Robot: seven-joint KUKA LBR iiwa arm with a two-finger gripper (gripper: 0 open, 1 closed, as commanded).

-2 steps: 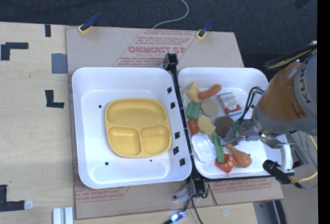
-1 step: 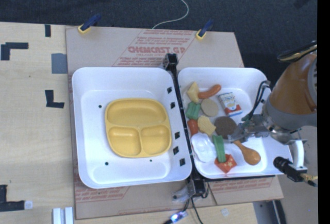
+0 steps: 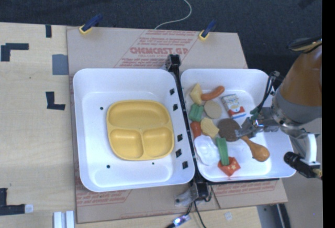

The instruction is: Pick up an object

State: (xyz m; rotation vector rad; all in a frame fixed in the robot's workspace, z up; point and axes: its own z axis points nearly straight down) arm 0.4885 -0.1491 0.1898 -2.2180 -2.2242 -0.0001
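You had two shallow, glossy white plastic bins side by side on a sheet of printed brown cardboard [image 3: 157, 49]. The left bin [image 3: 89, 117] held a smooth yellow divided plate [image 3: 140, 130] with three rounded compartments, lying flat near the middle. The right bin [image 3: 256, 77] carried a heap of toy food: a pale yellow lumpy piece [image 3: 196, 93], a glossy orange-red sausage [image 3: 212, 93], a green chunk [image 3: 196, 112], a tan oval disc [image 3: 213, 110], a small white printed carton [image 3: 232, 104], a yellow wedge [image 3: 209, 127], a dark brown round patty [image 3: 227, 128], a white crumpled-looking piece [image 3: 205, 151], a green stick [image 3: 223, 151] ending at a red block [image 3: 229, 167], and a brown drumstick [image 3: 255, 149] with a bulbous end.

Your gripper [image 3: 245, 128] sat low over the right bin, reaching in from the right below the orange-banded wrist [image 3: 303, 83]. Its dark tips lay just beside the patty's right edge and over the thin end of the drumstick. Whether anything sat between the tips, or how they were set, you could not tell from this slanted view.
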